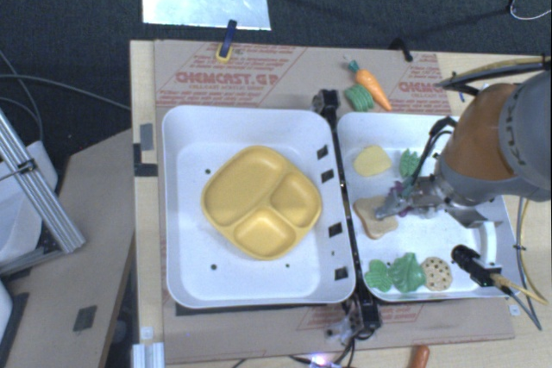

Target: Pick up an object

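In the right bin, the fingers touch the tan bread slice, their spread impossible to tell

Tan bread-slice toy lies flat in the right bin, near its left wall

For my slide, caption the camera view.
Gripper poised over tan toast piece in right bin; yellow divided plate sits in left bin.
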